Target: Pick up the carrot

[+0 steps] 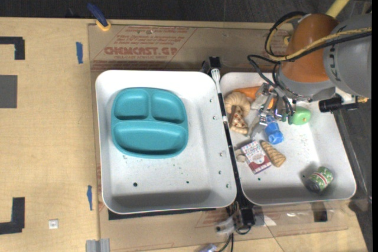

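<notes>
From the overhead camera I see the gripper low in the right bin, upper centre-right of frame. I cannot tell the finger state. The carrot lies just left of it, beside a croissant.

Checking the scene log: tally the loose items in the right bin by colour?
Orange: 1, carrot
Tan/brown: 3, croissant, pizza slice, cone
Blue: 1, block
Green: 2, light green piece, can
Red and white: 1, carton
Total: 8
</notes>
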